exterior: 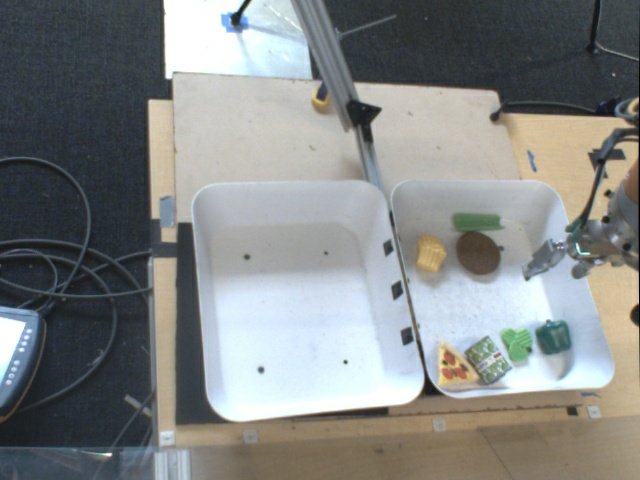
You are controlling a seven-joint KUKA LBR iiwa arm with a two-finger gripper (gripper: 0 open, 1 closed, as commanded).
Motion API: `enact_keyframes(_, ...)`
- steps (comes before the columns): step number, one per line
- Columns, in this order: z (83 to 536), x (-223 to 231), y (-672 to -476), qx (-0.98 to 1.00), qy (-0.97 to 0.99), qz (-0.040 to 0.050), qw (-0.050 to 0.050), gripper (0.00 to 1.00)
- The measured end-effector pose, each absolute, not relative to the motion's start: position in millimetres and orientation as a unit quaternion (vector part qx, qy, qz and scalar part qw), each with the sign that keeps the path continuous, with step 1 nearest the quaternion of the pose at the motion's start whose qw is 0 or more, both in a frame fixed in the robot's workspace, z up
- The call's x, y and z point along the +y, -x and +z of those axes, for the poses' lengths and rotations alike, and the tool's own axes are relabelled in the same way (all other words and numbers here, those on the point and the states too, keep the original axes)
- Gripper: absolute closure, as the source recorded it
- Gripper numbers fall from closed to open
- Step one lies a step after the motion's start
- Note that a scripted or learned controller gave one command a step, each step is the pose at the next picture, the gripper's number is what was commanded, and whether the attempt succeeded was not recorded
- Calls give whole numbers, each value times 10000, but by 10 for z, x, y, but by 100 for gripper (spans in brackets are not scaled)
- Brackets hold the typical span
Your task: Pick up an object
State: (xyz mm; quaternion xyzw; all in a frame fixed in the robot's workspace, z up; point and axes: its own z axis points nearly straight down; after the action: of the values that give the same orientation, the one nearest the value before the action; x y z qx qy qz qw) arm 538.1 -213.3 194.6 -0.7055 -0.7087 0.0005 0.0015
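We start with the two white bins. The left bin [215, 298] holds nothing we can make out beyond a few dark specks on its floor, while the right bin [590, 320] carries every candidate object. The arm [625, 230] comes in over the right bin's right rim, and its gripper [545, 259] hangs above the bin's right-middle — nothing sits between its fingers, and whether those fingers are spread or closed we cannot tell at this size.

So the pick, as we judge it, is not yet done: every object lies on the bin floor. Nearest the gripper is the brown round piece [479, 253], with the green bar [477, 222] just behind it and the yellow corn-like piece [431, 254] to its left. Along the near wall sit the pizza slice [455, 367], the green patterned block [488, 359], the light green piece [517, 343] and the dark green pepper [553, 337] — well apart from the gripper.

What remains is the whole grasp: settle on one object, descend, close, lift.
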Motion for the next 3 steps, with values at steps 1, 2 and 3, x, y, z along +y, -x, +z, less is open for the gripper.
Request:
enact_keyframes(1, 1968, -2132, -5391, -7089, 7053, -5, -4, 0)
enact_keyframes(2, 1374, -2092, -5456, -7085, 7057, 6, 17, 0)
enact_keyframes(3, 882, -2086, -5452, -7077, 7065, 7, 16, 0)
